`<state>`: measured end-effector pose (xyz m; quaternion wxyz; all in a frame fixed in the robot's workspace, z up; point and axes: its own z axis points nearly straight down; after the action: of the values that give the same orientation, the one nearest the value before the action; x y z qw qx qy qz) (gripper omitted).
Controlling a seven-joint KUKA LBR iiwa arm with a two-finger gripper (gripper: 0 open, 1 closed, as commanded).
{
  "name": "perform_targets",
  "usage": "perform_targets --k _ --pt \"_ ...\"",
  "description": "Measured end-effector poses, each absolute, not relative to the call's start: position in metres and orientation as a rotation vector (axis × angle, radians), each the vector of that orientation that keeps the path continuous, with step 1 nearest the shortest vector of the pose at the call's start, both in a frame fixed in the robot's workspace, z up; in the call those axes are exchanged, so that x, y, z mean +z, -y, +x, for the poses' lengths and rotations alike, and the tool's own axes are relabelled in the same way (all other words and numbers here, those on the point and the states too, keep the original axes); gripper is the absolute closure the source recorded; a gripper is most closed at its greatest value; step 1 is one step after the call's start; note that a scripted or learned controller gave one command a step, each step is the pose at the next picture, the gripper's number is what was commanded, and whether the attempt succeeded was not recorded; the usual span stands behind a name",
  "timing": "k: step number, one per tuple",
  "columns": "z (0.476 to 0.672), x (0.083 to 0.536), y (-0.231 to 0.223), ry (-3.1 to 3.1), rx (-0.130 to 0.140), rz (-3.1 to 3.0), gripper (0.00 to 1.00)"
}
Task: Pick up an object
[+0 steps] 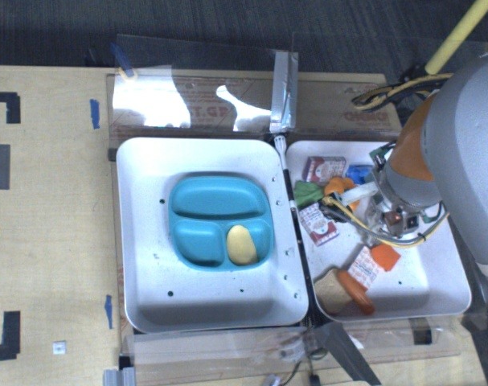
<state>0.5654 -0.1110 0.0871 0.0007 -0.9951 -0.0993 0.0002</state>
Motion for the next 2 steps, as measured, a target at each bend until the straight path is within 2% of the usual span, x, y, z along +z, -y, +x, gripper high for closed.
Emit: perform_targets --k 1,2 --pt "0.636 0.086 0.111 0.32 -0.003 -3.125 1.0" --pt "0.657 0.086 0.091 0.319 -0.005 -3.125 1.0"
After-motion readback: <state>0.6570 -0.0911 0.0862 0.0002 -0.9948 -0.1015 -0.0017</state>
